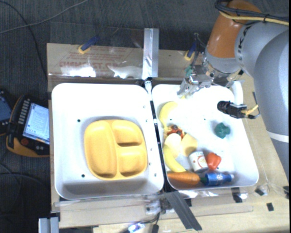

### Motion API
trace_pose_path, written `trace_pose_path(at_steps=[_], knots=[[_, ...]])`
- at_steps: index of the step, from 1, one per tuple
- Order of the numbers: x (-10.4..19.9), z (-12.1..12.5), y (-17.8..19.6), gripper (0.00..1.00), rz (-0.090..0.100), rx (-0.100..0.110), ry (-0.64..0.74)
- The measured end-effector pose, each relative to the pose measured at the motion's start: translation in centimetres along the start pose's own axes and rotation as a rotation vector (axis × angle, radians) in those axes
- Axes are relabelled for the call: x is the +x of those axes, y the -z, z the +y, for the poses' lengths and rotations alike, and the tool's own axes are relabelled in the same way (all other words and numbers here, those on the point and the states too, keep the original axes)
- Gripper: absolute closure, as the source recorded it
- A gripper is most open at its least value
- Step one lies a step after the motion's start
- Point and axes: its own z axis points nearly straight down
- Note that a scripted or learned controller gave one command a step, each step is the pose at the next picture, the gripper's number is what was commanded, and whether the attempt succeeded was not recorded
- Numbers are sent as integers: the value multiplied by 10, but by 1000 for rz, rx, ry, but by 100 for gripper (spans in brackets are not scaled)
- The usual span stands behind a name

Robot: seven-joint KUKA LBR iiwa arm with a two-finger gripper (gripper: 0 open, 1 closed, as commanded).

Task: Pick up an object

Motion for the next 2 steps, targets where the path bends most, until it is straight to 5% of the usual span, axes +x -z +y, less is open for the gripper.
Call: trace_pose_path(at_steps=[1, 2], knots=[[39, -71, 0, 100, 0, 0, -42], [-16, -102, 50, 100, -2, -3, 82]])
